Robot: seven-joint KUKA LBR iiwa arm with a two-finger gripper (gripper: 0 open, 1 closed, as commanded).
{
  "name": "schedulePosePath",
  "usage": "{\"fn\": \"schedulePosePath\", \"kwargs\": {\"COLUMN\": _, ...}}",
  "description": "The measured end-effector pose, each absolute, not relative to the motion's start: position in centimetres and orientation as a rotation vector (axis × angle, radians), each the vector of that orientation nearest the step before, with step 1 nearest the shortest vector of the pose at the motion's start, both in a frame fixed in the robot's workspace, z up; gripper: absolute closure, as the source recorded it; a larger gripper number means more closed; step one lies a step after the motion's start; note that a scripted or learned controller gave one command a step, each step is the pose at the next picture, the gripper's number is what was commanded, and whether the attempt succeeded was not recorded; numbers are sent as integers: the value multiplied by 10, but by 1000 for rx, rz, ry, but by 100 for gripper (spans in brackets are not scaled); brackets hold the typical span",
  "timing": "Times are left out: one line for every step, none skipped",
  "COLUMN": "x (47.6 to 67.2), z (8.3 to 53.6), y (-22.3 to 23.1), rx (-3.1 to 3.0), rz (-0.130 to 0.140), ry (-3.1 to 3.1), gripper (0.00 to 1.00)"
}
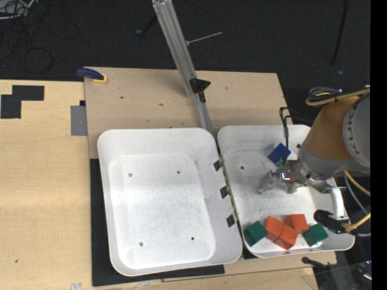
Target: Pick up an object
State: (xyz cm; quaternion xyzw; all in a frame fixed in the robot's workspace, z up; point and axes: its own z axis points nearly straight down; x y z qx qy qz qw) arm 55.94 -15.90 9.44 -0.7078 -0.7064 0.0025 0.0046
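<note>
No readable writing shows anywhere. The gripper (pixel 272 183) hangs over the right bin (pixel 242 144) — smooth white plastic with rounded corners; whether it is parted or closed cannot be told. Just above it lies a blue block (pixel 278 153). Below it cluster orange blocks (pixel 285 229) between two green cubes (pixel 255 232) — matte, hard-edged.

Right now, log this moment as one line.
gripper over right bin floor | nothing seen held | blue block beside arm | orange and green blocks at near edge

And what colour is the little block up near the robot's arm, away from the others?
Blue. The block sits in the right bin, seen in the camera view.
</note>
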Motion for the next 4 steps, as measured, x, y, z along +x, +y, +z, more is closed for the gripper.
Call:
{"fn": "schedulePosePath", "kwargs": {"x": 560, "z": 92, "y": -160, "rx": -2226, "rz": 2, "ry": -2213, "gripper": 0}}
{"fn": "schedulePosePath", "kwargs": {"x": 559, "z": 102, "y": -160, "rx": -2233, "rz": 1, "ry": -2203, "gripper": 100}}
{"fn": "schedulePosePath", "kwargs": {"x": 552, "z": 148, "y": -160, "rx": -2234, "rz": -1, "ry": -2210, "gripper": 100}}
{"fn": "schedulePosePath", "kwargs": {"x": 552, "z": 211, "y": -159, "rx": -2221, "rz": -3, "ry": -2226, "gripper": 100}}
